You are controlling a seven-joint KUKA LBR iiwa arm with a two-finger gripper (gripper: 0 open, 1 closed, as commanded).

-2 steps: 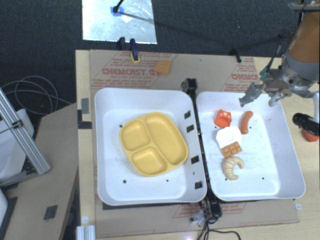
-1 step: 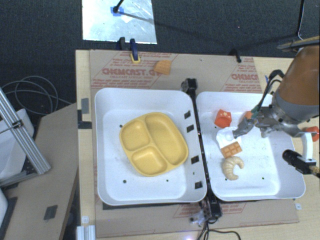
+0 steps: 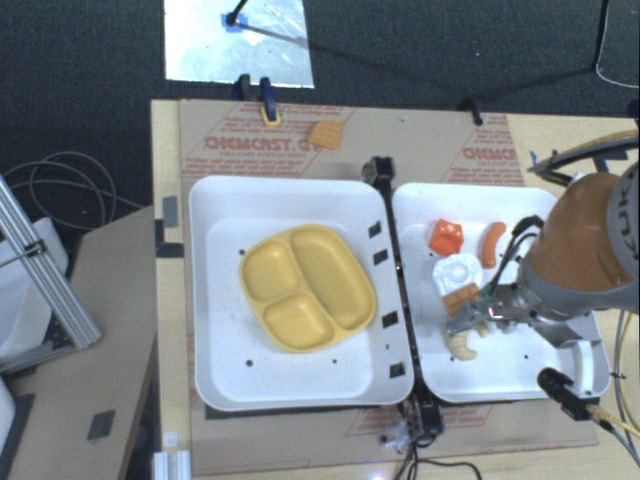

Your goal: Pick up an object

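The right bin (image 3: 500,373) holds a red block (image 3: 446,237), an orange sausage-shaped piece (image 3: 491,244), a white lumpy piece (image 3: 456,271), a small tan block (image 3: 460,297) and a pale curved piece (image 3: 461,345). My gripper (image 3: 472,317) hangs low over the bin's middle, just below the tan block and above the pale curved piece. Its dark fingers point left. The grey and orange arm (image 3: 585,253) covers the bin's right side. Nothing shows clearly between the fingers.
The left bin (image 3: 225,368) holds a yellow three-compartment plate (image 3: 308,286). A black divider (image 3: 392,278) runs between the bins. A tan piece (image 3: 325,134) lies on the cardboard behind the bins. Cables and a metal frame (image 3: 40,268) stand at the left.
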